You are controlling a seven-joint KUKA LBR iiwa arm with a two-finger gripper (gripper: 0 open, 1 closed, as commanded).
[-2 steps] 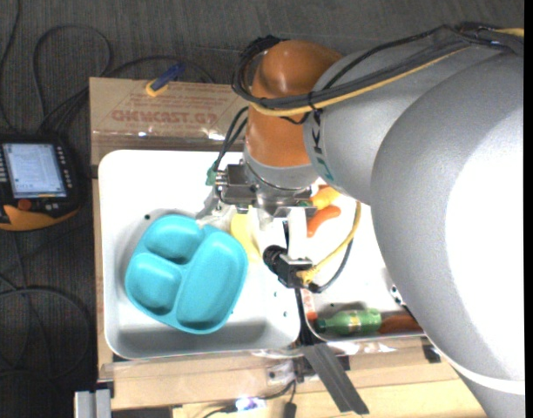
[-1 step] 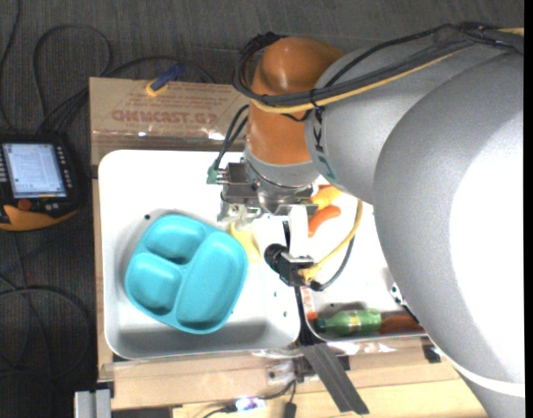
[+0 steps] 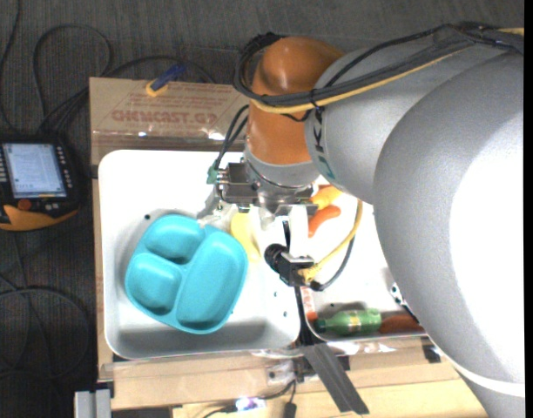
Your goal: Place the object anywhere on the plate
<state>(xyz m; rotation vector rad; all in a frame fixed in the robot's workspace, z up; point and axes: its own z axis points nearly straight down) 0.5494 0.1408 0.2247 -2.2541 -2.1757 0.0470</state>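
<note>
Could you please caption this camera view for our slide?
Grey arm's gripper poised beside turquoise three-compartment plastic plate in left white bin.

We note that the arm [image 3: 441, 198] covers most of the right bin [image 3: 371, 259], and its bulk runs off the right and bottom edges. The gripper [image 3: 249, 212] sits beneath the wrist, largely masked by it. A yellow object [image 3: 243, 232] shows as a sliver between the wrist and the turquoise plate [image 3: 186, 273]; we cannot tell its shape. An orange object [image 3: 323, 214] is partly hidden by the wrist and cables. The green bottle-like item [image 3: 349, 321] is cut short by the arm. The print on the cardboard [image 3: 162, 111] is too blurred to read with certainty.
</note>
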